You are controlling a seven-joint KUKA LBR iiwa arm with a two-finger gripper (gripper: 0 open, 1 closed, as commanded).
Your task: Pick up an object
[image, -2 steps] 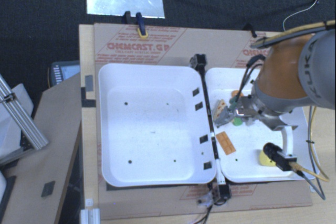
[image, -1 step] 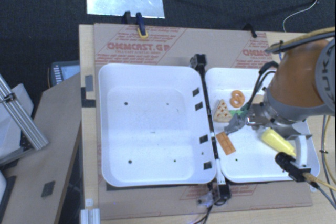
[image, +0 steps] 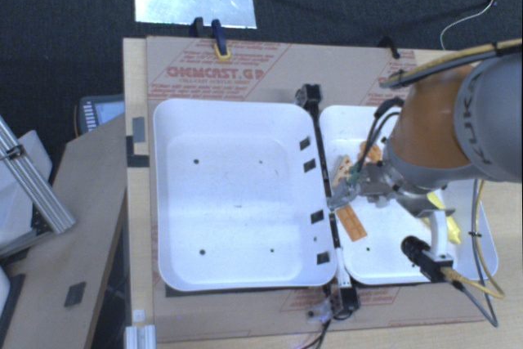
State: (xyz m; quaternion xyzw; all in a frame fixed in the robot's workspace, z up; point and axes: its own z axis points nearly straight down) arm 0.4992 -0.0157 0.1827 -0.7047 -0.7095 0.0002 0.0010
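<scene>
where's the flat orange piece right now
The flat orange piece lies in the right bin, near its left wall beside the divider between the bins, just below the gripper.

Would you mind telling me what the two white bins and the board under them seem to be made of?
Left bin and right bin: probably moulded plastic, smooth and slightly glossy, judging by the rounded corners and soft sheen. Board: looks like matte brown cardboard or fibreboard, with red lettering printed across it; the view leaves open which.

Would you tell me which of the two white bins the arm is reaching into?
The right-hand bin, where the arm hangs over an orange block; the left bin lies apart from it.
</scene>
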